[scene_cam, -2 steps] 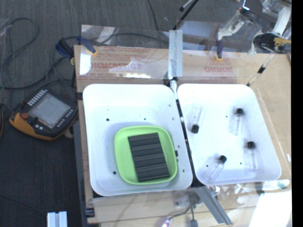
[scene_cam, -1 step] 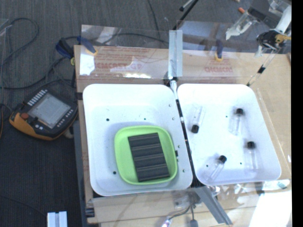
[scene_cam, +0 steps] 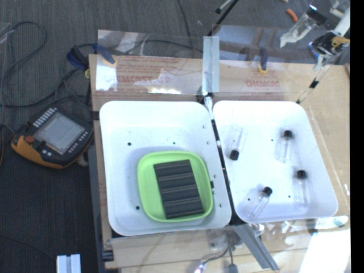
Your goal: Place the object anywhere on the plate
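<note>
Lying flat on the green plate (scene_cam: 147, 193) in the left bin (scene_cam: 116, 152) is the dark grey ribbed block (scene_cam: 178, 189). It sits within the plate's rim, covering most of its middle. Its long axis runs from the far side of the bin to the near side, with the near end leaning a little to the right. The ribs cross it the short way. The plate sits toward the near right part of the left bin, close to the wall shared with the right bin (scene_cam: 318, 147).

Four clear vials with black caps lie apart in the right bin: one near the dividing wall (scene_cam: 235, 143), one farther right (scene_cam: 283, 144), one by the right wall (scene_cam: 301, 185) and one near the front (scene_cam: 259, 200).

The gripper (scene_cam: 319, 26) is at the far right corner, above and beyond both bins and well apart from the block. It is small and blurred, so I cannot tell whether it is spread or closed.

A teach pendant (scene_cam: 54, 136) lies on the floor to the left.
</note>
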You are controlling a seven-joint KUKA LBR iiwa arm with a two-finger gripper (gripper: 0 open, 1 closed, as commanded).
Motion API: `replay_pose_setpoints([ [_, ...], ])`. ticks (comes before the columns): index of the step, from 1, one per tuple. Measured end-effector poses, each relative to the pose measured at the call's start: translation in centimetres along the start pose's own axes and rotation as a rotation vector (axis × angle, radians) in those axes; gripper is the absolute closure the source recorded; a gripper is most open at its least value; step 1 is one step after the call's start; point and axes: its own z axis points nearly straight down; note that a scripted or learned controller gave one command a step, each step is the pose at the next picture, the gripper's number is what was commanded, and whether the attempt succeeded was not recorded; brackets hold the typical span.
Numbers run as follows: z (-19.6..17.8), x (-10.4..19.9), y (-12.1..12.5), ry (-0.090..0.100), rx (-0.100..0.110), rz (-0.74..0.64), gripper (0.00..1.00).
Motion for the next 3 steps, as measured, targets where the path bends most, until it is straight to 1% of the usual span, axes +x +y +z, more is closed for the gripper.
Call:
replay_pose_setpoints([
  [1,0.0,-4.0,0.2,0.000,0.000,0.139,0.00],
  [2,0.0,-3.3,1.9,-0.001,-0.002,0.068,0.00],
  [3,0.0,-4.1,1.4,0.000,0.001,0.153,0.00],
])
